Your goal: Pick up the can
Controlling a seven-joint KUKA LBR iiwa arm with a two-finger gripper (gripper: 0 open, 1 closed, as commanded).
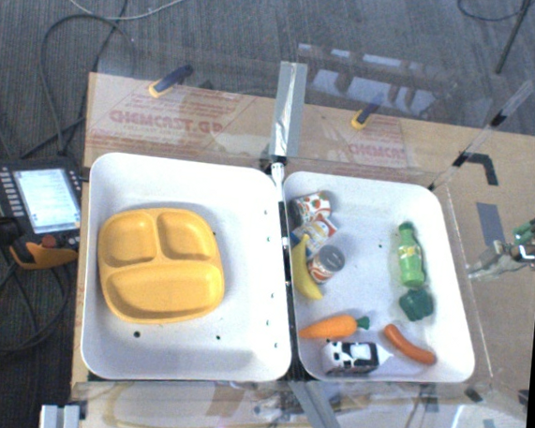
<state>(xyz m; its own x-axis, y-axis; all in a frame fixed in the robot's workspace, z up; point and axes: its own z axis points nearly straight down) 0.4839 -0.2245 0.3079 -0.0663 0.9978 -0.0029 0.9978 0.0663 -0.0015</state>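
Grey carpet strewn with cables surrounds a cardboard-topped bench bearing two shallow white bins side by side. Left bin (pixel 96 333) holds one yellow divided tray (pixel 160 264). Right bin (pixel 450 273) holds the clutter: one can (pixel 327 261), one banana (pixel 304 273), one carrot (pixel 332 327), one sausage (pixel 410 344), one green bottle (pixel 409 256), one dark green block (pixel 417 305), one black-and-white toy cow (pixel 353 356), and what looks like two small red-and-white printed packets (pixel 316 215) at the back. A teach pendant (pixel 35 200) sits off the bench's left side.

The can stands near the bin's left wall, roughly midway front to back, its grey lid facing up, the banana touching or just beside it on the left and the packets just behind. Judging by its look it is a small metal tin: stiff, unlikely to crush, fairly smooth and so liable to slip if pinched off-centre, probably light to moderate in weight. The best hold would be across the round body from above, fingers set front and right where space is free, since the banana crowds the left flank.

At the far right edge, past the bin, a small metallic-and-green piece (pixel 525 244) shows, likely part of the gripper; whether it is open or closed I cannot tell, and nothing is seen in it
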